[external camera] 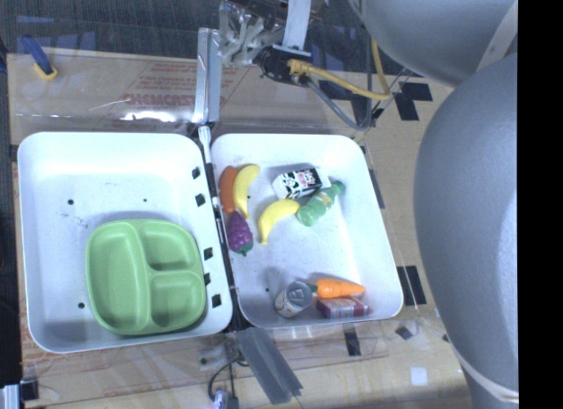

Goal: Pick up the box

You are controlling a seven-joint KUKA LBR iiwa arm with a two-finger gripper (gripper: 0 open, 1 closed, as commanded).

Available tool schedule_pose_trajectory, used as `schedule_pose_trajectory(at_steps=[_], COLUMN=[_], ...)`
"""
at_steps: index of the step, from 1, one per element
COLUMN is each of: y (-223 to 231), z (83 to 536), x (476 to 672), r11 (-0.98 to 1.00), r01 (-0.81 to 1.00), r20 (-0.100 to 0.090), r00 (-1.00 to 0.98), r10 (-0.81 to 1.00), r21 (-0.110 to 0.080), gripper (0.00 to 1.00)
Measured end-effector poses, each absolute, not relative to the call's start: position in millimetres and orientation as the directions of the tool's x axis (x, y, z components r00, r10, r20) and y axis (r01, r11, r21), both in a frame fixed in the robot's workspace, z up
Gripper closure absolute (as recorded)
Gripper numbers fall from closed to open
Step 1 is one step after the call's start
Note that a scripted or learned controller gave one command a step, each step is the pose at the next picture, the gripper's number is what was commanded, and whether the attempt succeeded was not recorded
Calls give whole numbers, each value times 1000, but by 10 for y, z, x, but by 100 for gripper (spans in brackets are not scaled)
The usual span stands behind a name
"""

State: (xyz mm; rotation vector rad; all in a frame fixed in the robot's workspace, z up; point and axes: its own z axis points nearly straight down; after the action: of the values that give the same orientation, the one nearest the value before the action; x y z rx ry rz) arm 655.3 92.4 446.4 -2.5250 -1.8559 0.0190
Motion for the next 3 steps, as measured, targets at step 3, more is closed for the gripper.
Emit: schedule_pose_trajectory(at_steps=[3], y=[1407], z=[3829], x=[5890], r11=[-149], r01=[989], r20=[-1], r00=[149], r10=[989], r21=[-1], gripper=[0])
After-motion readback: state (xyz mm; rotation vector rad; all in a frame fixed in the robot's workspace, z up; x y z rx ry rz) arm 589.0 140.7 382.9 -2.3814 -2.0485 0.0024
